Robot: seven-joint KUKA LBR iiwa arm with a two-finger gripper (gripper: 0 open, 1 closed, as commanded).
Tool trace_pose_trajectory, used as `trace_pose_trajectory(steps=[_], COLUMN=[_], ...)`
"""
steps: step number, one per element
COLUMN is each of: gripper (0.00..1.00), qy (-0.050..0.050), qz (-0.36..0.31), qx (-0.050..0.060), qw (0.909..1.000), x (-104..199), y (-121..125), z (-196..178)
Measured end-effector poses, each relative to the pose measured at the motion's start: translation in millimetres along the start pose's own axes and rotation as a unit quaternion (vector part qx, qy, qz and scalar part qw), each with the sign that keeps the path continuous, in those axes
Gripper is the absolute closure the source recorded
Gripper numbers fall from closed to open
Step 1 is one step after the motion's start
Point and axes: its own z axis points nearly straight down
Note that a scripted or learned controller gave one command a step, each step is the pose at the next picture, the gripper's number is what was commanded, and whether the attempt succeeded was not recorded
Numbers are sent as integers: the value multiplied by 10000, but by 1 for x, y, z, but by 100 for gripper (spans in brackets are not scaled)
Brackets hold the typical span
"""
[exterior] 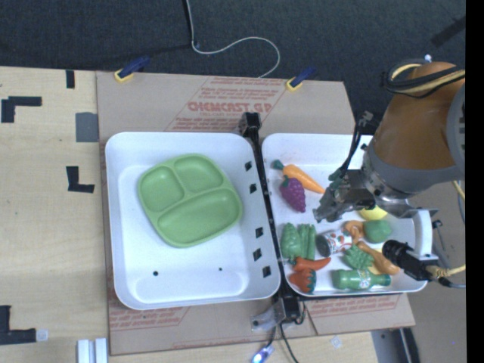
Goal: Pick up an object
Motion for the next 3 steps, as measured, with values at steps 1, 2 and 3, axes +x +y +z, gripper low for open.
trace_pose_trajectory(steps=[1, 2, 3], gripper=[100, 100, 100], qy=[9, 5, 8], qz=[-35, -18, -26], qx=[-40, -35, -37], qw=[10000, 10000, 10000], x=[66, 97, 143], y=[1, 1, 0], z=[-59, -108, -159])
